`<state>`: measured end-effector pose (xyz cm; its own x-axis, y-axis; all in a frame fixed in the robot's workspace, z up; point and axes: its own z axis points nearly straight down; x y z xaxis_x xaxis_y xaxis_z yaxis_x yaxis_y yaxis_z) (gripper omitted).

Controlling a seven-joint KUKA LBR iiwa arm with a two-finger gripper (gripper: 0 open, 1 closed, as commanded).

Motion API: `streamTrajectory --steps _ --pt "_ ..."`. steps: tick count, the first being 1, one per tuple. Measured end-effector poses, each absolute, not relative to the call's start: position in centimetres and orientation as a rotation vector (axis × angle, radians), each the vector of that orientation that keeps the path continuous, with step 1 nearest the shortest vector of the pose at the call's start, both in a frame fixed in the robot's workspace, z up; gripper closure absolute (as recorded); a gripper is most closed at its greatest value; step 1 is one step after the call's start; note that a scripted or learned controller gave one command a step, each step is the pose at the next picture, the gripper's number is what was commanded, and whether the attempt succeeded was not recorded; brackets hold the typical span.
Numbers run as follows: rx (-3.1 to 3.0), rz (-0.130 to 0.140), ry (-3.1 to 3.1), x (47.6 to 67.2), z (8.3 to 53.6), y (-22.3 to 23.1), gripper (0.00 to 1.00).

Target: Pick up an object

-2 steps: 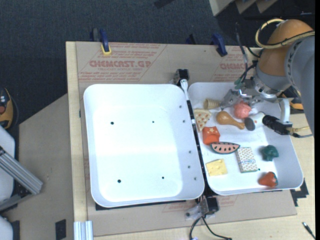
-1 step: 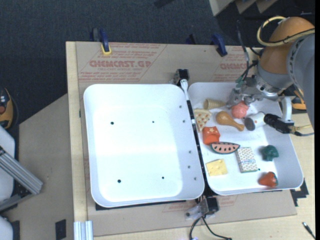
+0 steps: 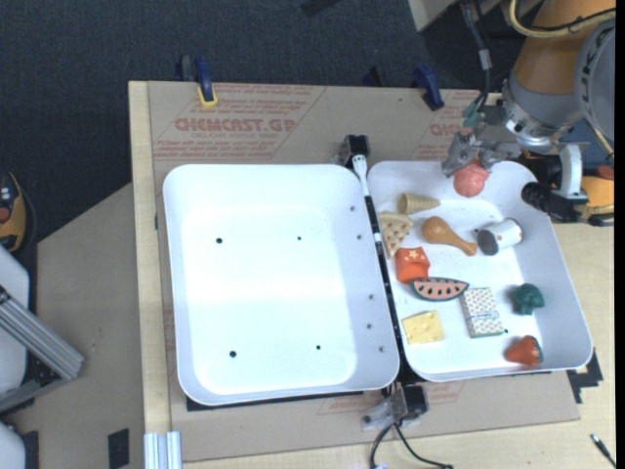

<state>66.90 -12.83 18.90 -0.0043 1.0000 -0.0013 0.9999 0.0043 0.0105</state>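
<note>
My gripper (image 3: 472, 162) hangs over the back edge of the right bin (image 3: 566, 291), reaching in from the upper right. A round pink-red toy fruit (image 3: 471, 182) sits right at its fingertips, with a finger on either side of its top, so the gripper looks shut on it. The fruit's lower half shows against the bin's white floor near the back rim. Whether it is lifted off the floor I cannot tell.
The right bin also holds a cone (image 3: 418, 202), a waffle wedge (image 3: 395, 231), a drumstick (image 3: 447, 233), a white cylinder (image 3: 498, 235), an orange block (image 3: 412, 262), a watermelon slice (image 3: 439, 288), cheese (image 3: 423, 327), a small box (image 3: 481, 312), a green piece (image 3: 528, 298) and a red piece (image 3: 522, 351). The left bin (image 3: 186, 262) adjoins.
</note>
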Motion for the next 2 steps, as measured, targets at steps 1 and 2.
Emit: streamTrajectory --steps 1,2 --pt "2.211 0.008 2.227 62.5 28.7 -4.3 1.00" --pt "2.221 -0.005 2.229 60.0 24.9 -0.1 1.00"
